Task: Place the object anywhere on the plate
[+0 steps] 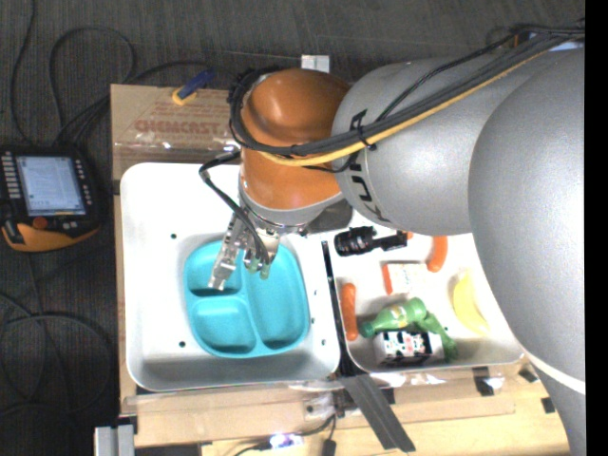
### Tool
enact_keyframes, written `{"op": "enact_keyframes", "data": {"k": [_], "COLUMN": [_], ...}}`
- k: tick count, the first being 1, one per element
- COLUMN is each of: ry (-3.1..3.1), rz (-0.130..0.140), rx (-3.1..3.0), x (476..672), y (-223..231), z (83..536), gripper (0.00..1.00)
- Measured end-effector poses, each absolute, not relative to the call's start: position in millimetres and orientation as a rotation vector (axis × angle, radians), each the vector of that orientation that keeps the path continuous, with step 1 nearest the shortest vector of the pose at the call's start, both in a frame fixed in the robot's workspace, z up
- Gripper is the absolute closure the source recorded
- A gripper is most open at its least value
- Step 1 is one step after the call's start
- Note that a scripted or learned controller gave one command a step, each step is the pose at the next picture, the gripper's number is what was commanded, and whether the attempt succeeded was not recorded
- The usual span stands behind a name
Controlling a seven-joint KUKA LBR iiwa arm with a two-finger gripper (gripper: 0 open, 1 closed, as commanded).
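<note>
Claw [242, 262] hovers over blue plate [249, 304] in left bin [142, 255]; fingers look spread, nothing pinched. I see no object on plate. Candidates, green bottle [404, 317] included, sit in right bin [494, 350]. I judge placement undone.

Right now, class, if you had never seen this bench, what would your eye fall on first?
First the huge grey arm with its orange band, sweeping in from the right across the bench. Next the bright blue divided plate in the left bin, with the gripper over its upper part. Then the right bin, holding a green bottle and a yellow banana.
</note>
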State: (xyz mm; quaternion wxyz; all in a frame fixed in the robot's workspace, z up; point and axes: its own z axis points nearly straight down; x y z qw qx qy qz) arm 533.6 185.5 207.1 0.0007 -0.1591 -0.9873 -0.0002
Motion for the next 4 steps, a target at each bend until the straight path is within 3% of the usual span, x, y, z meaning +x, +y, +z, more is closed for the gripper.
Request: {"op": "enact_keyframes", "data": {"k": [1,2,3,4], "ry": [-3.106,-3.118,-3.137,-3.137], "rz": [0.004,0.002,0.001,-0.003], "rx": [-0.453,-0.398,-0.143,-0.131], "x": [498.1,541.6,499.7,486.6], "y": [126,82,150,233], "z": [149,184,179,201], "gripper": [1.0,1.0,1.0,1.0]}}
